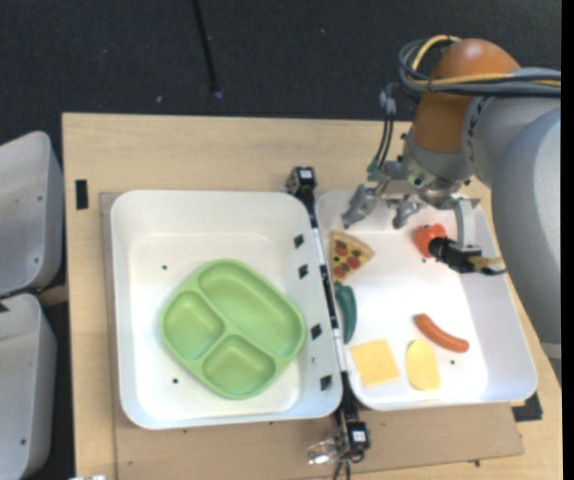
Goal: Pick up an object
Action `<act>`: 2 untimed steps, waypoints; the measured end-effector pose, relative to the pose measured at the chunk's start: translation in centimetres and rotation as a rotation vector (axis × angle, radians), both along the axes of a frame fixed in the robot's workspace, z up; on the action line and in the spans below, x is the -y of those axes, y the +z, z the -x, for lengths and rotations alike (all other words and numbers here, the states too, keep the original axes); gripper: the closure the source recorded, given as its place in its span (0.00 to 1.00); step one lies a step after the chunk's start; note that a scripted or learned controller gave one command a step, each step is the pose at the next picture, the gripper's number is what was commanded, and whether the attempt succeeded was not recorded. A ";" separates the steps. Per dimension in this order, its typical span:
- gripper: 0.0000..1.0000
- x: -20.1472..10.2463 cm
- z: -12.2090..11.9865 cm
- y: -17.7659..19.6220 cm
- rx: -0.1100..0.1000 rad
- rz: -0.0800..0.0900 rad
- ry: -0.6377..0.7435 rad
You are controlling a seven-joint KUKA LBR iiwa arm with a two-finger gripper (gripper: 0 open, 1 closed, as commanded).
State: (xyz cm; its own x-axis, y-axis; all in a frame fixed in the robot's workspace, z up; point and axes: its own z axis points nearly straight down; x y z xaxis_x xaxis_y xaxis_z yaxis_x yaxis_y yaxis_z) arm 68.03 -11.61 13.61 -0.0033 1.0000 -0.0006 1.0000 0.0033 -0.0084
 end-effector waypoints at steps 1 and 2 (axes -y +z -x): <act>1.00 0.1 -0.1 1.0 0.000 0.000 0.002; 1.00 0.1 0.2 7.0 0.010 0.000 -0.002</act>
